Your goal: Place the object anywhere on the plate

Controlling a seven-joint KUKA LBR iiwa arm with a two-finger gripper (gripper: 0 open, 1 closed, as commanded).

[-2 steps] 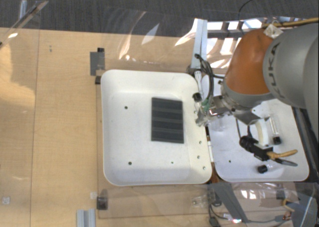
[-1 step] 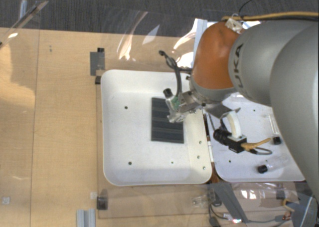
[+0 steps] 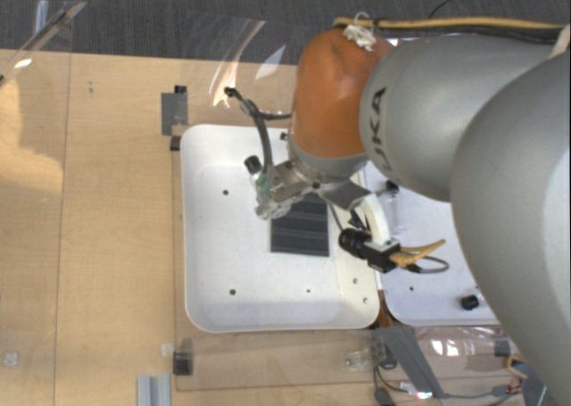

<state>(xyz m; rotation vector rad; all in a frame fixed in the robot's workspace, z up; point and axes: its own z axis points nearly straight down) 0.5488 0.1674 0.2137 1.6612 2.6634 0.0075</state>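
Observation:
A dark grey, ribbed rectangular plate (image 3: 302, 227) lies flat in the left white bin (image 3: 223, 261), right of its middle. My gripper (image 3: 269, 203) hangs low over the bin at the plate's upper left corner, partly covering that corner. The orange band and the grey arm hide the gripper's upper part. A small greenish piece (image 3: 263, 184) shows at the gripper's left side; I cannot tell whether it is a held object or part of the tool. A small black object (image 3: 470, 302) lies in the right bin (image 3: 428, 297), near its front.
The big grey arm covers most of the right bin and the upper right of the view. Black clamps (image 3: 177, 110) sit on the wooden bench at the left bin's far left corner and by its near left corner (image 3: 182, 361).

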